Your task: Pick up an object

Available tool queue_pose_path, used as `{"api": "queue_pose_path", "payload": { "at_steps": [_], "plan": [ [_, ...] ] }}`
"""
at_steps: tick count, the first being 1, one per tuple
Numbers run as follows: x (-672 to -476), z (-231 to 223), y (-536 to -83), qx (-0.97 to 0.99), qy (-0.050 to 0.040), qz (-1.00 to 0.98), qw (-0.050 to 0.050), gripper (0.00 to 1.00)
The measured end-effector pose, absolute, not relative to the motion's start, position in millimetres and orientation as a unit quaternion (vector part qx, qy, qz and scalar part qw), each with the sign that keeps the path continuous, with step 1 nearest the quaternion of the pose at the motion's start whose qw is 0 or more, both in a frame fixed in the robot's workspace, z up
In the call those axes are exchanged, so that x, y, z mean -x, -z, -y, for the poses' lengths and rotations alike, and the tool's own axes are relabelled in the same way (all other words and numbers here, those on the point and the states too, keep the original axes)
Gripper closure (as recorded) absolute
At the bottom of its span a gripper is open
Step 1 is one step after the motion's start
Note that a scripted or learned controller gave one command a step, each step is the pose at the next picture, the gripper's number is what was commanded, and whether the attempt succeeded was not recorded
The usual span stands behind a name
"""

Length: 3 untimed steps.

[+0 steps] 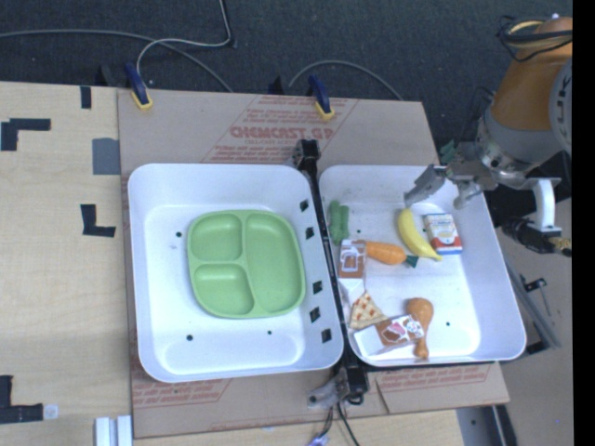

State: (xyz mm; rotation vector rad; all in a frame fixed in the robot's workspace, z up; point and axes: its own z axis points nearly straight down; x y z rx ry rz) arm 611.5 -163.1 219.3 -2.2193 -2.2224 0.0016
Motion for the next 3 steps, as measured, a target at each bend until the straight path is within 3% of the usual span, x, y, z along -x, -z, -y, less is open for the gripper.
{"api": "queue_pose_path", "payload": {
  "at_steps": [1,2,3],
  "plan": [
    [-642.5,172,-87,0.706,0.0014,0.708,-0.002,0.00],
    [-642.6,173,-97,0.706,0.0007,0.709,-0.003,1.00],
    [-638.4,91,-220,0.706,0.0006,0.708,-0.001,1.00]
  ]
}}
